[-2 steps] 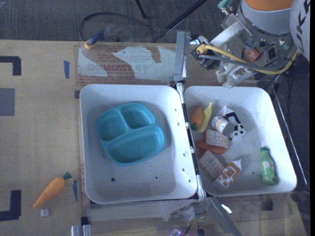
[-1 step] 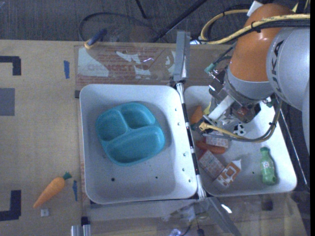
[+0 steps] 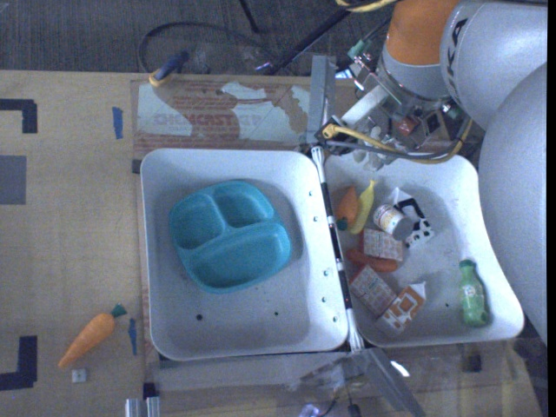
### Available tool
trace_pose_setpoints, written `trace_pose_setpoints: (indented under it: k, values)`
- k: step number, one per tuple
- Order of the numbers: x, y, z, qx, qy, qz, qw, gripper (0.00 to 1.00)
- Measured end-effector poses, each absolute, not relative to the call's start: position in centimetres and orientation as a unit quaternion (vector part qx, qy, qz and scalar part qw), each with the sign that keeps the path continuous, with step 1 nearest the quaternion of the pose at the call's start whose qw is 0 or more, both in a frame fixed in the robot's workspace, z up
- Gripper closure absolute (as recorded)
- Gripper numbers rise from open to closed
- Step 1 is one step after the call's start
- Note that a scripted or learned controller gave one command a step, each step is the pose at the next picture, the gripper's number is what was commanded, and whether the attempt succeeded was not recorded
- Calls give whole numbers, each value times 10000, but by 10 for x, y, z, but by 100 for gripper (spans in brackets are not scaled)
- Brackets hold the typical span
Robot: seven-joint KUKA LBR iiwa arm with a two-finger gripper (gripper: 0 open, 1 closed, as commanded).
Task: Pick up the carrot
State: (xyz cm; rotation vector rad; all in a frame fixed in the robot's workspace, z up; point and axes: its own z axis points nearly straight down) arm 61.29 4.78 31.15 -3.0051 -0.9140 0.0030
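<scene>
The carrot, orange with a green top, lies on the wooden bench outside both bins, off the near left corner of the left bin. My gripper hangs over the far edge of the right bin, far from the carrot, with cables wrapped around it. Nothing shows in its grasp.
A blue divided plate lies in the left bin. The right bin holds an orange item, a banana, a small can, a black-and-white toy, snack boxes and a green bottle. Blue tape marks sit beside the carrot.
</scene>
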Motion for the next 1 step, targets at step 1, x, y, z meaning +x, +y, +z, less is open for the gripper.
trace_pose_setpoints:
  k: [1]
  values:
    - [584, 43, 314, -8792, -4764, 16, 8, 100]
